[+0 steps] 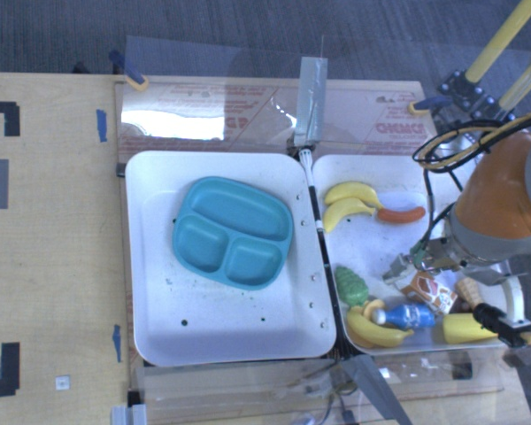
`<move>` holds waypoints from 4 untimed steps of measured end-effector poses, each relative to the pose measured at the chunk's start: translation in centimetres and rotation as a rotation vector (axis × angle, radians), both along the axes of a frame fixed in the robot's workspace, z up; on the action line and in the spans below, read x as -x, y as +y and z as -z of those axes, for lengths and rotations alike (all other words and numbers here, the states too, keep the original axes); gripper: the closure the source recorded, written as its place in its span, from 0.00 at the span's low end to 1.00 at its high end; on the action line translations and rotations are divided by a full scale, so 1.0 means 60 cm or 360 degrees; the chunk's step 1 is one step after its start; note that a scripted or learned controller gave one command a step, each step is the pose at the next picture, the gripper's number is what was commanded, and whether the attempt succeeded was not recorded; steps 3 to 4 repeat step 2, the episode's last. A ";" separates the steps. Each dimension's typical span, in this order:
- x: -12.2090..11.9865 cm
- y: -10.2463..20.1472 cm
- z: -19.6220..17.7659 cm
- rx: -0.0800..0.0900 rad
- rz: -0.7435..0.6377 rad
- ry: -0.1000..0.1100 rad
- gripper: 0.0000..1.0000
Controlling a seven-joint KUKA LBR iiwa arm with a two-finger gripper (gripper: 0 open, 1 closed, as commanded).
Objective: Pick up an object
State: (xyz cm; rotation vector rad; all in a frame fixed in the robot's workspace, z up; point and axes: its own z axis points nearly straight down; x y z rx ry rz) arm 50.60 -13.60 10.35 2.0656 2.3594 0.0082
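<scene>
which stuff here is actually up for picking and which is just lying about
Belongs to the job:
tool, low in the right bin
bananas
red sausage
green toy
blue bottle
snack packet

Just lying about:
blue divided plate in the left bin
clear sheet behind the bins

We see the grey arm with its orange band coming in from three o'clock, its wrist angled down and toward nine o'clock. Black and yellow cables loop off the band on its twelve o'clock side. The metal two-finger hand sits low at the arm's tip, pointing toward eight o'clock. We cannot make out how its jaws stand.
</scene>
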 end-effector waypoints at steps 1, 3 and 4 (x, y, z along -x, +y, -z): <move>-0.052 0.010 0.025 0.0008 -0.0198 -0.0009 1.00; -0.192 0.156 -0.174 -0.0004 0.0164 -0.0004 1.00; -0.192 0.156 -0.174 -0.0004 0.0164 -0.0004 1.00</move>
